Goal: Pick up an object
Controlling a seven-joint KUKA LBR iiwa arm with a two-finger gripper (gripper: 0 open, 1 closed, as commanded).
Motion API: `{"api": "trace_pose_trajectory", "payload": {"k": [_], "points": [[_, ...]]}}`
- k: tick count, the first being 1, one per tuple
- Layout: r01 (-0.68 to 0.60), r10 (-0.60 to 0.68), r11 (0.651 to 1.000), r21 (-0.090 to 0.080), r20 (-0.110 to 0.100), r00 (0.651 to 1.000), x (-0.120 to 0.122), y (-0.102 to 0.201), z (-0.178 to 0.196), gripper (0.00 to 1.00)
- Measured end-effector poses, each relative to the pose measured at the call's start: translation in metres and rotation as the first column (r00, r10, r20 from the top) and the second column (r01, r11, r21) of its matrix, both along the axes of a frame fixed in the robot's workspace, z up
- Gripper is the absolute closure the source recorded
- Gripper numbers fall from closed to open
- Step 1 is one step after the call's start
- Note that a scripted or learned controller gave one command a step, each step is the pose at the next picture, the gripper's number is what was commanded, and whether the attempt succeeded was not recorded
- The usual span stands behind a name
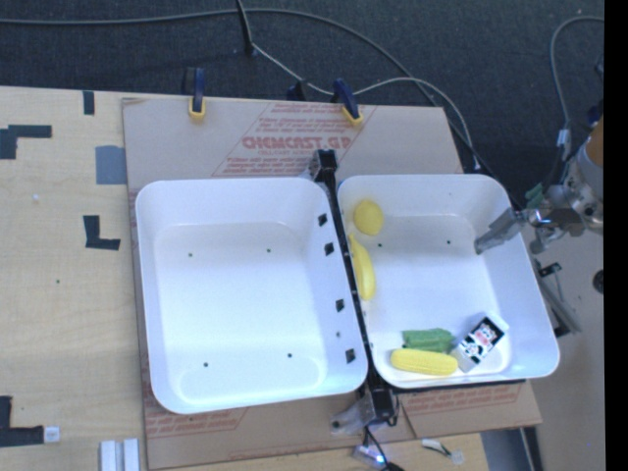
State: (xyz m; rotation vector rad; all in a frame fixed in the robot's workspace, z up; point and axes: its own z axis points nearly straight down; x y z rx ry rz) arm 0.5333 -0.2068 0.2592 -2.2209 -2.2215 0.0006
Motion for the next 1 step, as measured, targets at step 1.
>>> {"api": "trace_pose_trajectory", "payload": {"k": [1], "points": [[-0.002, 0.002, 1.0, 0.0, 0.0, 1.0, 0.0904, -0.0161, 0.0193, 0.0]]}}
